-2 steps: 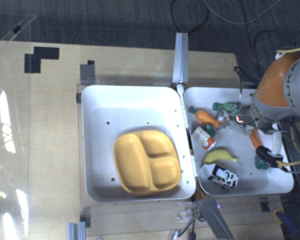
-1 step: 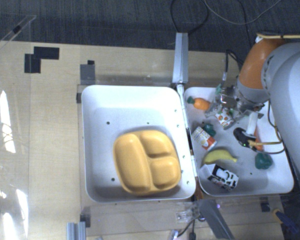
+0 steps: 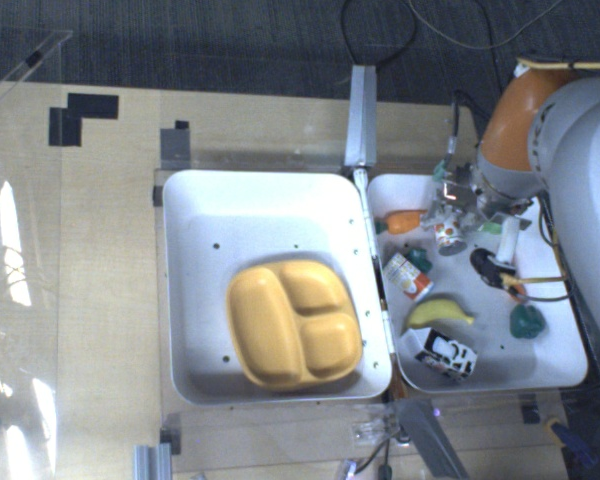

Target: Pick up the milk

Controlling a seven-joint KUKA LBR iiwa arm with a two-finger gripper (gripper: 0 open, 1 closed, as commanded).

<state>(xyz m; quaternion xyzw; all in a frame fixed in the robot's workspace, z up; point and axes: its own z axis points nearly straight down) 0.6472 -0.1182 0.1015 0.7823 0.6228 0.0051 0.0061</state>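
The milk (image 3: 408,273) is a small white carton with green and red print. It lies on its side near the left wall of the right bin (image 3: 560,368). My gripper (image 3: 450,214) hangs over the back of that bin, up and to the right of the carton and apart from it. A small white and red can-like thing (image 3: 446,233) sits right under the gripper; whether it is held is unclear.
An orange carrot-like piece (image 3: 404,222) lies behind the milk. A yellow banana (image 3: 440,313), a black-and-white item (image 3: 448,354) and a teal lump (image 3: 527,320) lie in front. The left bin (image 3: 190,268) holds a yellow compartment tray (image 3: 293,321).
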